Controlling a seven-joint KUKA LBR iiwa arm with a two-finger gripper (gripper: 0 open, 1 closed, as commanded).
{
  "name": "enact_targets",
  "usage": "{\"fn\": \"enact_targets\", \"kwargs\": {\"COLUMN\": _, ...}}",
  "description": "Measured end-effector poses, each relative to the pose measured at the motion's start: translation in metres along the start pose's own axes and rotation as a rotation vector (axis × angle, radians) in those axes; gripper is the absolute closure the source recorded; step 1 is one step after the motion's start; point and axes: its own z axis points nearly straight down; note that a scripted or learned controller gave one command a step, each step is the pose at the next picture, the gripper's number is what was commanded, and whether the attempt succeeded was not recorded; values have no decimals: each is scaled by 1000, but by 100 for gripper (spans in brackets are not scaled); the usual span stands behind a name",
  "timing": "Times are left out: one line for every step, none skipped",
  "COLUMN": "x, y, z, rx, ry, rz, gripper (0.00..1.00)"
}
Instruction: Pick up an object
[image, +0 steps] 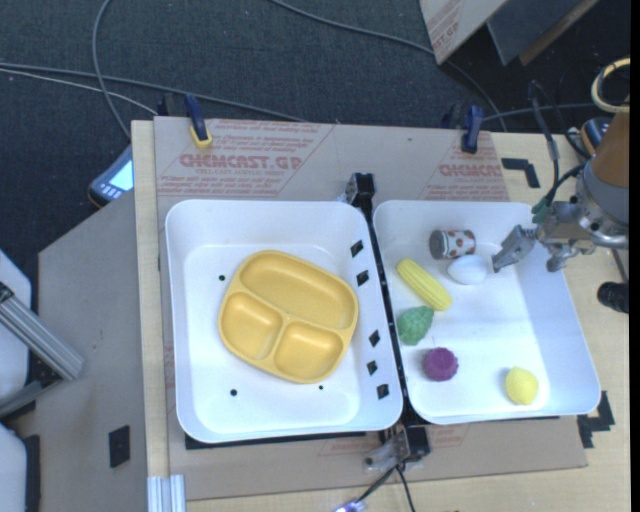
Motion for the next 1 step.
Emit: {"fn": "enact_targets", "kwargs": {"x": 0, "y": 3, "z": -8, "rx": -14, "ry": -3, "rz": -3, "gripper": 0}}
